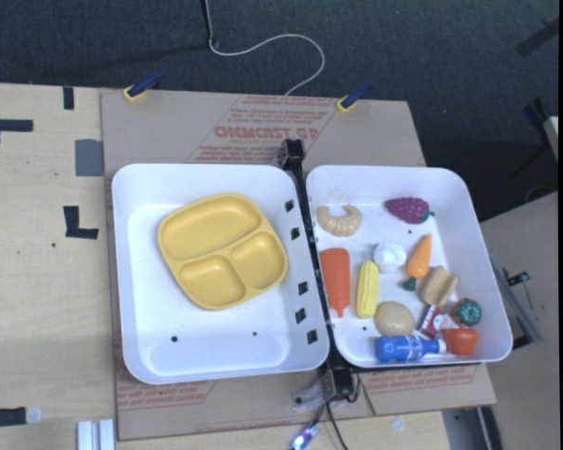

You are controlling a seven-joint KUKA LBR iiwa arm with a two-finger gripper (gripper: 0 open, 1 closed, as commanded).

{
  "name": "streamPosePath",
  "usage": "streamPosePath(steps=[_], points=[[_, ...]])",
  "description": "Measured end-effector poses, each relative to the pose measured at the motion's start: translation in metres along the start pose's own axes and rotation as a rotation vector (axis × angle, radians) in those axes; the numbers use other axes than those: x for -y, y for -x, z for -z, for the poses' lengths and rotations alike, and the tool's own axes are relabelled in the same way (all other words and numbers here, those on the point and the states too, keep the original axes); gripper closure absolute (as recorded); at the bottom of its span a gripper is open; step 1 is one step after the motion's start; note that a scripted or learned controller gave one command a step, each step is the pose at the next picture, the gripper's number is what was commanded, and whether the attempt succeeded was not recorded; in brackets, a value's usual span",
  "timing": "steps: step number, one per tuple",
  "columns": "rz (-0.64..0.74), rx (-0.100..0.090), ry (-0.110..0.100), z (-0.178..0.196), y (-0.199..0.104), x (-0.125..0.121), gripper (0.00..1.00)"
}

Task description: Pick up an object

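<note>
Two shallow white bins sit side by side on a sheet of brown cardboard printed in red; the lettering runs upside down from this angle and is too blurred to read with confidence. The left bin holds a yellow divided plate with three compartments, lying toward its upper middle. The right bin carries the toy food: a croissant near the top left, a bunch of purple grapes to its right, a long orange sausage just beside a corn cob, a small white piece, a carrot, a bread roll and a potato. Along the lower edge lies a blue bottle (its label is unreadable), next to a red tomato. As for the gripper, I cannot tell how its fingers stand. A white cable curls across the dark floor above.
</note>
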State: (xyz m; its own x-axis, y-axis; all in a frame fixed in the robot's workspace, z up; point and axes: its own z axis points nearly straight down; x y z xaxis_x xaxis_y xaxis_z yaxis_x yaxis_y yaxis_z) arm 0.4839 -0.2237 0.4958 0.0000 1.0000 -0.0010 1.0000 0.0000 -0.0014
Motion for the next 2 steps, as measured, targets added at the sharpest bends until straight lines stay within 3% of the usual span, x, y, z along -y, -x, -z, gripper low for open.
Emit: streamPosePath(steps=[2], points=[[0.0,-0.001,-0.002,-0.056,0.0,0.0,1.0]])
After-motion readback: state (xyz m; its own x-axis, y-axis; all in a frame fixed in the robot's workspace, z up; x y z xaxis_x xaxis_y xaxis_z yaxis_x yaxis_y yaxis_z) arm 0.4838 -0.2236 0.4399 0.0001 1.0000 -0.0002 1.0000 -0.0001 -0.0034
